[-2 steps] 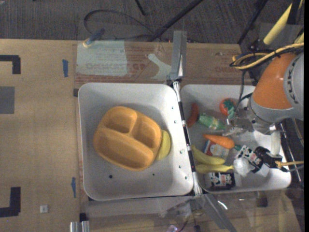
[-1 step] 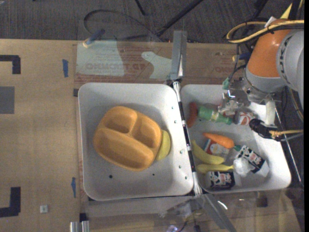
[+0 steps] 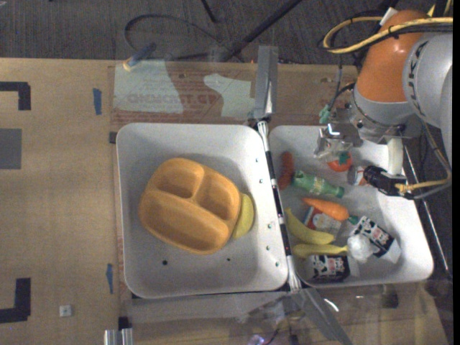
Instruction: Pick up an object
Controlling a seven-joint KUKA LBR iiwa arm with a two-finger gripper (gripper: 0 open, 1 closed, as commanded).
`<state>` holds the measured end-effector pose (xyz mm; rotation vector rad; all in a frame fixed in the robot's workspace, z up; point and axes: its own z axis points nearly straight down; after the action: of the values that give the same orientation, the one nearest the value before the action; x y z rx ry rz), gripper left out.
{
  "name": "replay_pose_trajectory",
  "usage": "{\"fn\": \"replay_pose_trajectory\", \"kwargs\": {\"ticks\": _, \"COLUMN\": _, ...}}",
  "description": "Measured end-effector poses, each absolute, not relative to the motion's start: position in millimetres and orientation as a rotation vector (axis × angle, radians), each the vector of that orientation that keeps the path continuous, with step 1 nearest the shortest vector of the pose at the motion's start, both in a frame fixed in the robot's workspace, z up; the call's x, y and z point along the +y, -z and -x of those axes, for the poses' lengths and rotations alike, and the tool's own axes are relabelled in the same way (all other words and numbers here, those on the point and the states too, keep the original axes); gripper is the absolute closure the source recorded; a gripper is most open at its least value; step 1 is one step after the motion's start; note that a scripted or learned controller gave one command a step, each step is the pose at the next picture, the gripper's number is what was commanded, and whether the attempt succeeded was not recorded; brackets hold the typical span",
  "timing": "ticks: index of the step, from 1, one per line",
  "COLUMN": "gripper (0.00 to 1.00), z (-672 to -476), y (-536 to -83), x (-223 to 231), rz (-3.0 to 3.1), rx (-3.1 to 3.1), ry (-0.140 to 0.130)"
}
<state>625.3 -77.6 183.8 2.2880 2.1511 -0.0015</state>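
I hang over the right bin (image 3: pixel 413 225), near its twelve o'clock edge, and my gripper (image 3: pixel 332 148) points down at a small red-orange piece (image 3: pixel 340 166) lying just at my five o'clock. From this slant I cannot tell how wide my jaws stand. That piece looks like my nearest target, so I judge the best move is to centre over it, drop straight down and close only once it sits squarely between the jaws.

A green bottle (image 3: pixel 316 185) lies close at its seven o'clock and could be nudged or caught along with it. Further toward six o'clock lie a carrot (image 3: pixel 327 208), two bananas (image 3: pixel 300 228) and a milk carton (image 3: pixel 329 267), all crowded together. A red oblong thing (image 3: pixel 287 169) lies by the bin's nine o'clock wall. The left bin (image 3: pixel 144 264) holds an orange divided plate (image 3: pixel 188 203), well apart from me.
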Motion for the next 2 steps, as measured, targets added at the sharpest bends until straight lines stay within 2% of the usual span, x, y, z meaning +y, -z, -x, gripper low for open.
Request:
{"fn": "replay_pose_trajectory", "kwargs": {"ticks": 1, "gripper": 1.0, "z": -662.7, "y": -223.1, "x": -43.4, "rz": -1.958, "rx": 2.453, "ry": 0.0}}
{"fn": "replay_pose_trajectory", "kwargs": {"ticks": 2, "gripper": 1.0, "z": -662.9, "y": -223.3, "x": -37.4, "rz": -1.637, "rx": 2.683, "ry": 0.002}}
